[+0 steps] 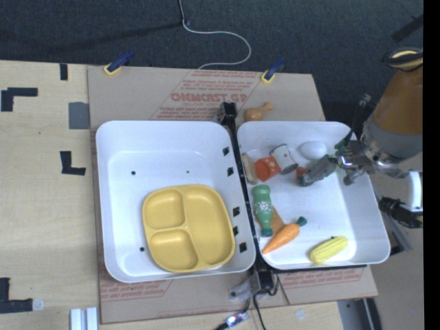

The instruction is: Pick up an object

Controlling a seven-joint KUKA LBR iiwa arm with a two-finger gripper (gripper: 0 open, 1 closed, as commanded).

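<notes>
I've got the gripper (313,172) low inside the right bin (357,212), near its upper middle, arm coming in from the right edge. Can't tell if it's open or closed, too blurry from here. Just beside the tip, left side: small red item (300,174), a white block (283,158) and an orange-red can (265,168). White egg-like obj (311,148) sits just above. Lower down: green bottle (262,207) by the divider, toy carrot (283,236), toy corn (328,249) near the front wall. Left bin (117,184) has a yellow divided plate (187,227).
</notes>
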